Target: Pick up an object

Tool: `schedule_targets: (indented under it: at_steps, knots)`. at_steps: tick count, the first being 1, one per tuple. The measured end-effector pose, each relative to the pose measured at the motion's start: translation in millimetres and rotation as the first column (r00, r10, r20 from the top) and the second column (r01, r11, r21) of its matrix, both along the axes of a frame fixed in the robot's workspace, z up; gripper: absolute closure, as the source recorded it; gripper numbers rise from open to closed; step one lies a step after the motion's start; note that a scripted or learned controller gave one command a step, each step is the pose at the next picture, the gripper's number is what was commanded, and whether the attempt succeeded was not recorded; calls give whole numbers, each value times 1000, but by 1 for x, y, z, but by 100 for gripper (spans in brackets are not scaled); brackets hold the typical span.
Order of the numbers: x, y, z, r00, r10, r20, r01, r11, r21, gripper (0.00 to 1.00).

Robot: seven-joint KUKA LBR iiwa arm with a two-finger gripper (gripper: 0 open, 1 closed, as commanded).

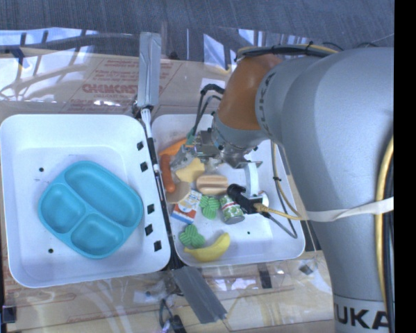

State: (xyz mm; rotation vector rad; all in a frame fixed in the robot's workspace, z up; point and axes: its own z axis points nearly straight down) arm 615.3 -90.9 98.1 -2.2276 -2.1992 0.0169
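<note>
Two white bins are seen side by side on the bench (pixel 69 82). The left bin (pixel 20 137) holds a blue plate (pixel 89 209) with three parts, lying near the middle of it.

The right bin (pixel 284 238) is crowded with small toys. An orange carrot (pixel 168 172) lies at the 9 o'clock edge, close to the wall between the bins. A pale yellow piece (pixel 187 172) sits just beside it. A tan round piece (pixel 212 184) is seen near the middle. At 6 o'clock from that piece a green leafy toy (pixel 209 206) lies, with a small can (pixel 231 210) touching it at its 3 o'clock side. A small white carton (pixel 187 203) lies at 9 o'clock from the leafy toy. Lower down, a green bumpy toy (pixel 191 237) rests against a yellow banana (pixel 209 248) near the 6 o'clock wall.

The big grey arm (pixel 333 137) with its orange band (pixel 242 96) covers the 12 o'clock and 3 o'clock parts of the right bin. The hand (pixel 206 150) is seen low over the pile, just at 12 o'clock from the tan piece and the pale yellow piece. Whether the hand is apart or together cannot be told, and nothing can be seen gripped in it. Cables (pixel 284 207) hang across the 3 o'clock side of the bin.
</note>
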Motion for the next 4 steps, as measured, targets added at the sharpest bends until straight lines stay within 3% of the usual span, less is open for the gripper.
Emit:
schedule_targets:
  at_steps: [1, 2, 3, 4]
  knots:
    - [3, 0, 15, 1000, 3, 8, -3, 1000, 0, 100]
    - [3, 0, 15, 1000, 3, 8, -3, 1000, -1, 0]
    - [20, -26, 111, 988, -156, 17, 156, 988, -2, 0]
    - [42, -14, 8, 990, -139, 22, 139, 990, 2, 0]
